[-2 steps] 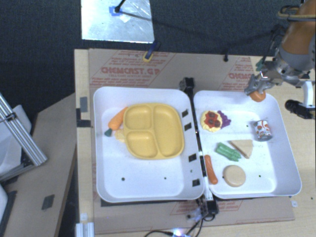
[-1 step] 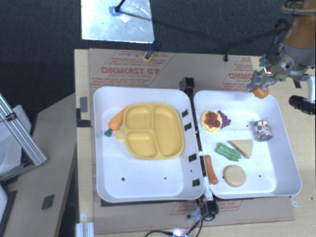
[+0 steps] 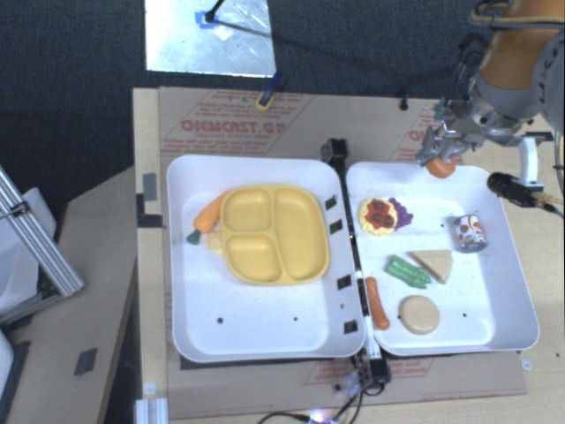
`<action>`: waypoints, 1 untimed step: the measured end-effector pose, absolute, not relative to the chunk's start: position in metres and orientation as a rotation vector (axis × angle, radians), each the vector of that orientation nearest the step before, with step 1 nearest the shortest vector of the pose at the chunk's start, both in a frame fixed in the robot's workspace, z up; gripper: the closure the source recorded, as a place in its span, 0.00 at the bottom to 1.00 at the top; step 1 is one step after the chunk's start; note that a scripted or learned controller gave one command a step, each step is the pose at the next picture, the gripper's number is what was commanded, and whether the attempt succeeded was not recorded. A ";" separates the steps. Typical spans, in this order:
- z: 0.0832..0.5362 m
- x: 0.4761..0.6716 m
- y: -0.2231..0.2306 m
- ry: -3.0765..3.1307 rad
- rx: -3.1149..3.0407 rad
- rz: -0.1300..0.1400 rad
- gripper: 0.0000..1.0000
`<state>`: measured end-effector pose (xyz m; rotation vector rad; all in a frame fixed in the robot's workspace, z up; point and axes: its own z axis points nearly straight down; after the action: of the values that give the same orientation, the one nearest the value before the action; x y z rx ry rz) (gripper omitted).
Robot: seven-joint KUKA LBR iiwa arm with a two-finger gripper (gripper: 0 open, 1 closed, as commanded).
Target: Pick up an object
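Orange ball [image 3: 440, 167]: small, round, bright orange, sitting at your right bin's [image 3: 508, 321] far rim, about twelve o'clock from the soup can [image 3: 470, 231]. Your gripper [image 3: 439, 151] is right on top of it, fingers closed down around its upper half, so you've got hold of it. Pizza slice [image 3: 380, 215] lies off at eight o'clock from the ball.

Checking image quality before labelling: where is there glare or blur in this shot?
Camera view: the silvery foil sheet at the top reflects light in bright patches; the two white bins look evenly lit with soft shadows; the gripper and the small orange object at its tip are slightly soft, details hard to read.
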<state>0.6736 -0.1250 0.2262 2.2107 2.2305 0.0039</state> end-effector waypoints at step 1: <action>0.234 0.661 -0.080 2.230 2.212 0.003 1.00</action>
<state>0.6611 -0.0804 0.2343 2.2116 2.2301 0.0031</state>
